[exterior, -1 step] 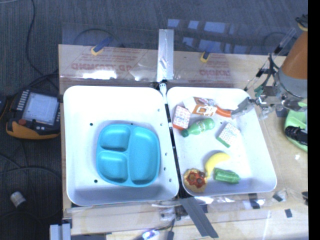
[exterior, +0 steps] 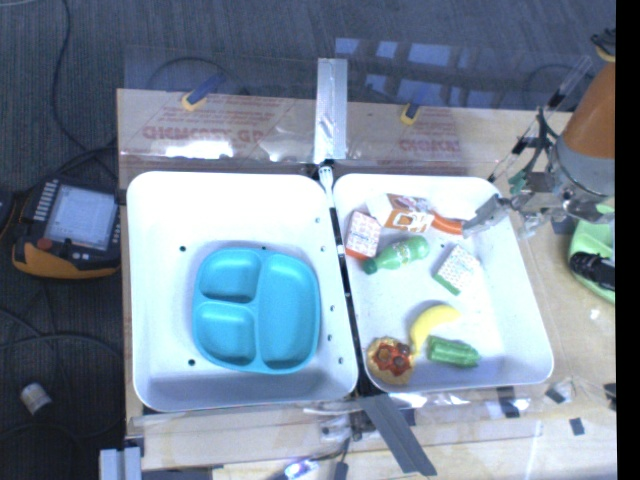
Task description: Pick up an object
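several toys (exterior: 415, 298) left of tool (exterior: 487, 215)

1. The pale wooden counter (exterior: 560, 298) spreads beneath everything, its bare surface showing along the far edge and down the right side.
2. Two shallow white plastic bins sit directly on it, side by side and touching along their inner rims: the left bin (exterior: 160, 268) and the right bin (exterior: 520, 298).
3. A clear plastic sheet with reversed red lettering (exterior: 220, 128) lies flat on the counter behind the bins.
4. Two small yellow-and-blue clips (exterior: 200, 93) (exterior: 408, 114) rest at the far edge.
5. A strip of silver tape (exterior: 331, 108) runs from the far edge to where the bins meet.
6. Grey tape strips (exterior: 400, 438) lie along the near edge.
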Controlling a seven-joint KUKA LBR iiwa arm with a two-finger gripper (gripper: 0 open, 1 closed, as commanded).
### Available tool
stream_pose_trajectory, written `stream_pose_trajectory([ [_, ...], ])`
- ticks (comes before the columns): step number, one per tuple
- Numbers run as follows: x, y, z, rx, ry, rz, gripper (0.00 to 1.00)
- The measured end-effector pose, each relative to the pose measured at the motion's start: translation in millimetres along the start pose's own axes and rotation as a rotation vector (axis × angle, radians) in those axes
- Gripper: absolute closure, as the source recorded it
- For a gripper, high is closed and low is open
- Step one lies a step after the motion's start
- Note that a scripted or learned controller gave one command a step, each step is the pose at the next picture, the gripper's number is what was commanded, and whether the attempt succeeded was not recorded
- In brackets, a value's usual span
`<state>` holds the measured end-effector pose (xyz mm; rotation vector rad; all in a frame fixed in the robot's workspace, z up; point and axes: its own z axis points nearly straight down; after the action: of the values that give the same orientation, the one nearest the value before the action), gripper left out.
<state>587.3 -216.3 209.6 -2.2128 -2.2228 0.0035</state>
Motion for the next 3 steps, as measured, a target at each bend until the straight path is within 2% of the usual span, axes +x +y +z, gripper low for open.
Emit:
stream_pose_trajectory([
  [1, 79.8, 25.3, 84.2, 0.001, -0.001, -0.082, 0.00],
  [2, 91.7, -27.6, 120.1, -0.023, -0.010, -0.295, 0.00],
  [3, 94.2, -25.8, 112.8, -0.021, -0.002, -0.297, 1.00],
])
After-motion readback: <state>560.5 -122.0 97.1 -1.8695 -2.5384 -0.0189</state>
